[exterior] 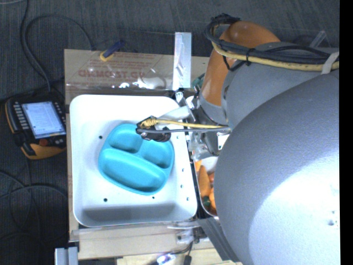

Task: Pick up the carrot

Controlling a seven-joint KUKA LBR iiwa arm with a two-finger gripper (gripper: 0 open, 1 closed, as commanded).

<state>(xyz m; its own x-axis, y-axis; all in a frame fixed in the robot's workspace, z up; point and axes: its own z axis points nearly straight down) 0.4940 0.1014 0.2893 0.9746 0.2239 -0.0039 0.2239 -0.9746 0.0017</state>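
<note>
Your claw [194,137] sits low under the orange wrist band, over the seam where the two white bins meet. The wrist and the big grey arm [281,164] cover most of it, so you cannot tell from this view whether it is wide or narrow, and nothing can be seen held in it.

Just below the claw, look at the thin strip of the right bin [198,206] that shows along the arm's edge. The carrot [205,185] lies there as an orange shape, partly hidden under the arm. It lies close to the wall that this bin shares with its neighbour. It is near the claw, but you cannot tell whether the two touch.

To the left of the claw, the left bin [88,203] is in full view. A blue plate [132,164] with three hollows lies tilted across its floor, and the plate's upper right corner comes nearest the claw.

Behind the bins, a clear plastic bag [124,73] lies on a brown board. Well off to the left, on the dark carpet, a handheld control screen [37,120] rests with its cables curling away.
</note>
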